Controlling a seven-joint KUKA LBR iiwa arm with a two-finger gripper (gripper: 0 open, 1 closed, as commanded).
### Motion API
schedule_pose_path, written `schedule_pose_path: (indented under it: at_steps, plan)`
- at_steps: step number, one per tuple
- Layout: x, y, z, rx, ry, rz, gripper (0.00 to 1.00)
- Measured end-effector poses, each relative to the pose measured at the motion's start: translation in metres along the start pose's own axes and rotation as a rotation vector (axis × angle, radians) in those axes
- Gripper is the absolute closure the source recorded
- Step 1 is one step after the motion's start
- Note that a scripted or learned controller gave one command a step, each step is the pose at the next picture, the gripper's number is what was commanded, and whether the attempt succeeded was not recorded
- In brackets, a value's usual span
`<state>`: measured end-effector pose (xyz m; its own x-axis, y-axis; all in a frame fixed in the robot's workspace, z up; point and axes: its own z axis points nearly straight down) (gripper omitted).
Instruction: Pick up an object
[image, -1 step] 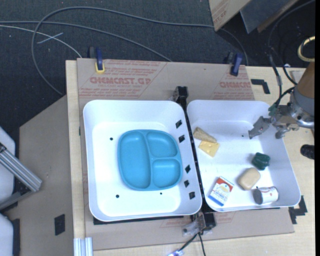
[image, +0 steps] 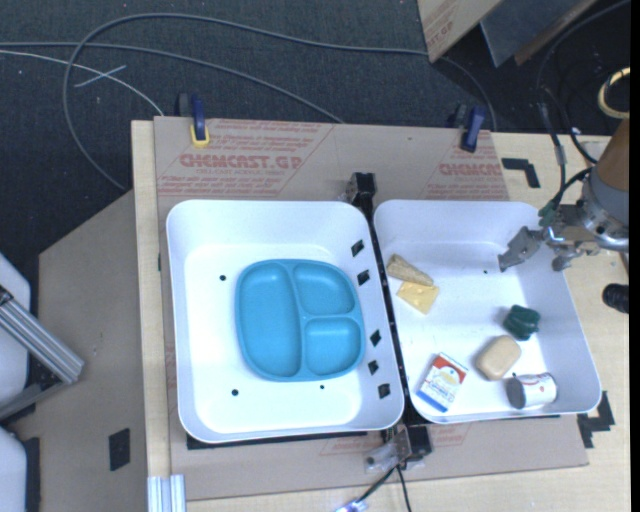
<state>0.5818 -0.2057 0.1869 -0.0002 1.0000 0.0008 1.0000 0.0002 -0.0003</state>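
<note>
Two bins, five small objects

Grey metal hand — dark cables looping above — grey wrist.

Arm cut off, right edge

Blue divided tray in white left bin, yellow-tan wedges, dark green block, beige lump, red-and-white small box, possibly silver-grey can.
</note>
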Motion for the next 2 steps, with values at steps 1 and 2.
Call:
schedule_pose_path:
  at_steps: [1,2]
  plan:
    - [-0.002,-0.001,0.042,0.004,0.001,0.000,0.00]
    - [0.006,-0.007,0.089,0.006,0.002,-0.001,0.00]
